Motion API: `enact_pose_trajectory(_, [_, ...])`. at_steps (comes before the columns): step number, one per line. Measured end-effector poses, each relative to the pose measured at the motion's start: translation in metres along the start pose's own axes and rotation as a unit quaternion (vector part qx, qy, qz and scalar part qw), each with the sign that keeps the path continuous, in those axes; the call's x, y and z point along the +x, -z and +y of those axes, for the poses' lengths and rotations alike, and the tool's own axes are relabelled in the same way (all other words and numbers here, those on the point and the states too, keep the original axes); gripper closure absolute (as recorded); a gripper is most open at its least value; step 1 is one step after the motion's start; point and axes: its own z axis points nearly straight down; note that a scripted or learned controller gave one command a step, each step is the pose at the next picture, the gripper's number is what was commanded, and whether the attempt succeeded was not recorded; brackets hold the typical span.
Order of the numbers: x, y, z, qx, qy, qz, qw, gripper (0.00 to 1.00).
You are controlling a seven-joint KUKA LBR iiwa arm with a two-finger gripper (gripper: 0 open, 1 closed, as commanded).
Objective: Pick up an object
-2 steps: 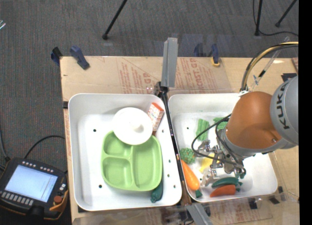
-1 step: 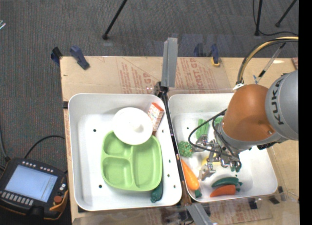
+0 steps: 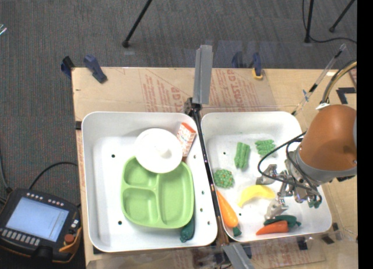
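- While the arm (image 3: 329, 142) reaches in from the right, its gripper (image 3: 278, 205) hangs low over the right bin (image 3: 250, 121), just beside the yellow banana (image 3: 256, 194).
- The fingers (image 3: 273, 209) are partly hidden under the wrist, so I cannot tell if they are spread or pressed together; nothing is seen between them.
- Just below the gripper lies a red chili pepper (image 3: 273, 228) with a green stem, near the front wall of this bin.
- An orange carrot (image 3: 228, 209) lies at the left side of the same bin, and a round green piece (image 3: 223, 177) is just above it.
- Two more green vegetables (image 3: 242, 155) (image 3: 265, 145) lie further back.
- In the left bin (image 3: 96, 145), a green divided tray (image 3: 157, 195) carries a white round plate (image 3: 158, 151) on its back edge.
- A small orange and white carton (image 3: 186, 137) leans beside the plate, and a dark green thing (image 3: 187, 233) lies at the front of the tray.
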Motion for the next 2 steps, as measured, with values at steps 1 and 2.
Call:
enact_pose_trajectory(1, [-0.086, 0.001, 0.004, -0.001, 0.092, -0.001, 0.9958, 0.00])
enact_pose_trajectory(2, [-0.042, 0.000, 0.058, -0.001, 0.053, 0.000, 0.9986, 0.00])
